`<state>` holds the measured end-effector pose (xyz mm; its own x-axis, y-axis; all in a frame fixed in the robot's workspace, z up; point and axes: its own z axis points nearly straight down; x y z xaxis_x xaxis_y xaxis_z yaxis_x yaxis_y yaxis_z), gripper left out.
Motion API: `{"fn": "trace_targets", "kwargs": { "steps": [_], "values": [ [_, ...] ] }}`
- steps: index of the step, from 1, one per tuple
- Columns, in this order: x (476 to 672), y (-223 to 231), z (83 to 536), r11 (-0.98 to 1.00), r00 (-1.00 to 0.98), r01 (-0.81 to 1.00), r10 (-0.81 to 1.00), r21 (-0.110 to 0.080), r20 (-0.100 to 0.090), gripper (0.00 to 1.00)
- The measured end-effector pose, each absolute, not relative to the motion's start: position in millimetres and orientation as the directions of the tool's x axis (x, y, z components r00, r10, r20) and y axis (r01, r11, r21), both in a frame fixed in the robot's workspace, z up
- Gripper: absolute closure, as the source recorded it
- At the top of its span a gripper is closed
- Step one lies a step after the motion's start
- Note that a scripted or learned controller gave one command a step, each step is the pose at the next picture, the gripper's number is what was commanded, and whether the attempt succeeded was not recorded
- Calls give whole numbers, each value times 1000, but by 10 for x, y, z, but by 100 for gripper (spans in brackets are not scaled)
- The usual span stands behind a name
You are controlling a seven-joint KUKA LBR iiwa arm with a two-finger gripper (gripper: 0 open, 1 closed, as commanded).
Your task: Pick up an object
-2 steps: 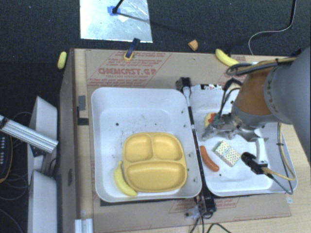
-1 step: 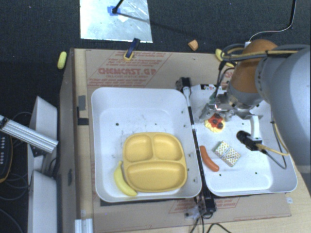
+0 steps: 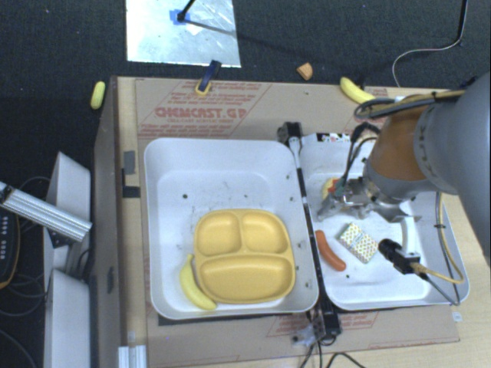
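My gripper [image 3: 340, 205] hangs low in the right bin [image 3: 430, 297], near that bin's left wall, with the grey arm and its orange band [image 3: 395, 148] reaching in from the right. Just below the gripper lies a white block with a checkered pattern [image 3: 358, 242], tilted. To the left of the block an orange-red sausage-shaped piece [image 3: 331, 251] rests on the bin floor. A small yellow-orange object [image 3: 331, 184] peeks out just above the gripper, mostly hidden by it.
The left bin [image 3: 222, 167] holds a yellow divided plate [image 3: 244, 254] and a banana [image 3: 192, 285] tucked at its lower left. Behind the bins lie another banana [image 3: 354, 90], an orange bit [image 3: 305, 70] and a blue-yellow clip [image 3: 207, 77].
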<state>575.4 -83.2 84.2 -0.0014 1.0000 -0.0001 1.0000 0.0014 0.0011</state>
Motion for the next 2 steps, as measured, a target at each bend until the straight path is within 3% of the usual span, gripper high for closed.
{"fn": "trace_targets", "kwargs": {
  "steps": [1,2],
  "values": [
    [6212,-957,848,3,-3,1000,1000,3,-1,0],
    [6370,-1244,850,2,-2,1000,1000,3,-1,0]
  ]
}}
